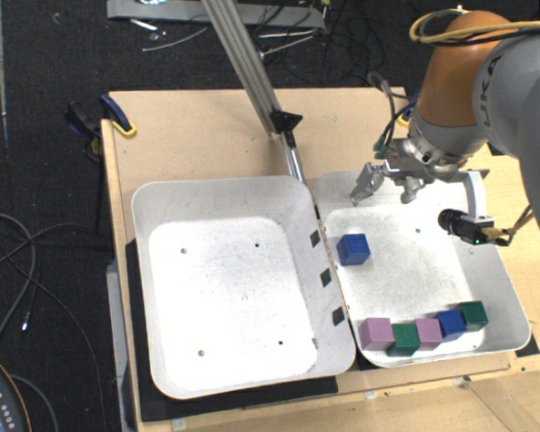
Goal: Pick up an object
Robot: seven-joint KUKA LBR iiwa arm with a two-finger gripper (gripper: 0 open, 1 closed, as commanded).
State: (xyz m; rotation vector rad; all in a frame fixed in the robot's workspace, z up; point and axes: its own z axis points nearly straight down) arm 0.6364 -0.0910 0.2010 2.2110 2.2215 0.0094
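Observation:
A blue cube (352,249) lies alone near the left wall of the right bin (428,269). Along that bin's front edge several blocks sit in a row: a pink one (377,332), a green one (405,338), another pink (428,330), a blue one (452,323) and a green one (474,314). My gripper (386,187) hangs over the bin's back edge, up and to the right of the lone blue cube. It is open, with nothing between its fingers (363,186).
The left bin (220,287) adjoins the right one, sharing a clipped rim (328,275). A slanted metal pole (247,66) comes down to the back of the bins. A black camera unit (462,225) juts from the wrist over the right bin.

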